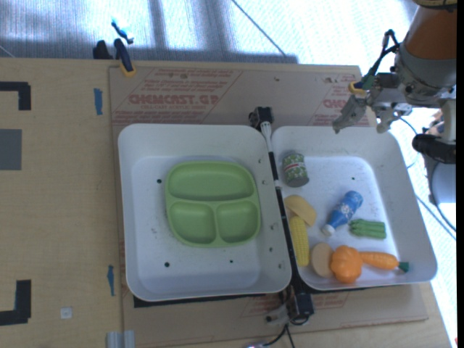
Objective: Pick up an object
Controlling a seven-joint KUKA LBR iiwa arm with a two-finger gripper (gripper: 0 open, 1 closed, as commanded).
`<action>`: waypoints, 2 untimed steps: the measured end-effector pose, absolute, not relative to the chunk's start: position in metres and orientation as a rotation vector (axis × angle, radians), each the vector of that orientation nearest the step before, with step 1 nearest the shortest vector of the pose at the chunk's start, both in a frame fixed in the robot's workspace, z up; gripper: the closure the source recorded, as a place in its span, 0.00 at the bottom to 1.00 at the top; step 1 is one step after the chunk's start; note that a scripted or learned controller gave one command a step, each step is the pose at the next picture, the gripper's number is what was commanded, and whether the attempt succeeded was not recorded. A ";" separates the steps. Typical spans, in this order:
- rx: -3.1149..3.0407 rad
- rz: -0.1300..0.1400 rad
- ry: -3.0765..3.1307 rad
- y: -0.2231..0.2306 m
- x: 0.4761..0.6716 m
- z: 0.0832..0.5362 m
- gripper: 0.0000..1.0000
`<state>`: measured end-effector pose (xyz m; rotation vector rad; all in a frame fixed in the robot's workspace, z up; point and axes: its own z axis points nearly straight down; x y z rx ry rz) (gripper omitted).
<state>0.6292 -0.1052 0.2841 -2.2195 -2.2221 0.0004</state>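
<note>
The right bin (384,158) holds several toy foods. A small green can (294,169) lies near its back left corner. A blue bottle (344,211) lies tilted in the middle, with a green pea pod (368,228) just to its right. Along the front sit a corn cob (299,241), a yellow piece (301,209), a beige piece (320,259), an orange fruit (346,263) and a carrot (378,260). My gripper (361,124) hangs above the bin's back rim, open, with nothing between its fingers. It is well behind and above the toys.
The left bin (138,194) holds a green divided plate (212,201). A black clamp (260,116) sits at the back where the bins meet. Cardboard (188,93) lies under both bins, and cables trail from the arm at the right.
</note>
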 end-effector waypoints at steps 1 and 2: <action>-2.221 0.002 -2.219 -0.089 0.520 0.184 0.00; -2.224 -0.005 -2.225 -0.134 0.551 0.087 0.00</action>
